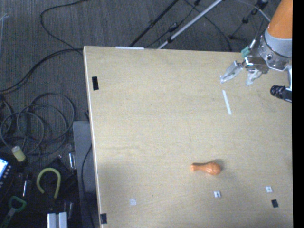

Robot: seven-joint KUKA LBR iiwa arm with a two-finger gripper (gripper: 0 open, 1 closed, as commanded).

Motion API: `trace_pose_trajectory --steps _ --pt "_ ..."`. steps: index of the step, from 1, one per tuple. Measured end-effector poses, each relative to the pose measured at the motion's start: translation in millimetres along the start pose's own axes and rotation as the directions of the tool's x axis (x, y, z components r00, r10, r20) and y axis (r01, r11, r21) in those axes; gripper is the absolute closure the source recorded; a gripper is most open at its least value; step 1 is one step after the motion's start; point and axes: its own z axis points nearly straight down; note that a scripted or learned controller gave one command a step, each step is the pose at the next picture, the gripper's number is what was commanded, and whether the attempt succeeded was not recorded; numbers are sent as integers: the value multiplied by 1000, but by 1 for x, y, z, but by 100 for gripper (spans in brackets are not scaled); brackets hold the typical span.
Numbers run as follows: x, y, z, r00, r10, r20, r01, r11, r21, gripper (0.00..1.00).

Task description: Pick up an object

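Note:
An orange pear-shaped object (207, 168) lies on the tan bench top (156, 122), toward the lower right, its narrow end pointing left. A thin white stick (226, 102) lies further up, nearer the arm. My gripper (238, 77) hangs at the upper right, above and to the right of the stick, well away from the orange object. Its two pale fingers are spread apart with nothing between them, so it is open.
Small black and white markers (217, 194) dot the bench near its lower right and left edge. Off the bench's left side the floor holds coiled cables (38, 122) and tools. Tripod legs (199, 11) run behind the far edge.

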Motion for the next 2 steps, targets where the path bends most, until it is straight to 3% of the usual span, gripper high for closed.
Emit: trace_pose_trajectory --steps 1,2 --pt "6 1 150 998 -70 4 70 998 2 0" --pt "-7 2 160 854 -520 3 520 854 0 0"
